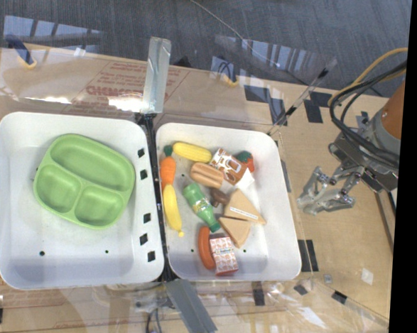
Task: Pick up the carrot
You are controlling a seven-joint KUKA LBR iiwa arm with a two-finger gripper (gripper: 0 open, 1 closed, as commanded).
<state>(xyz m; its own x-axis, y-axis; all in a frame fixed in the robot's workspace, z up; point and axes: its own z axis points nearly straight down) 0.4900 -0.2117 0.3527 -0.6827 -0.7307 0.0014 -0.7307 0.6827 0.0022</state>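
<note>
Starting at the left, a green divided plate [85, 181] is seen lying in the left bin [17, 255], with its three compartments turned a little off the bin's edges. Between the two bins a row of black clips [145, 215] is seen along the shared rim.

In the right bin [278, 238] the carrot [167, 170] is found at the far left side, just beside the left wall and in the upper half. Its long axis is placed nearly along that wall, running from the back of the bin to the front; the green leafy end is pointed to the back and the narrower orange end to the front. A banana [171, 208] is laid just below it in almost the same line, and a corn cob [192, 152] is set just to its upper right. Further right are seen a green bottle [202, 206], a hot dog [208, 175], a sandwich wedge [242, 213] and a small red and white box [223, 255].

The gripper [325, 197] is held outside the right bin, over the bare bench [343, 271], well apart from the carrot, with most of the bin's width between them. Its fingers are seen spread apart, and nothing is gripped between them.
</note>
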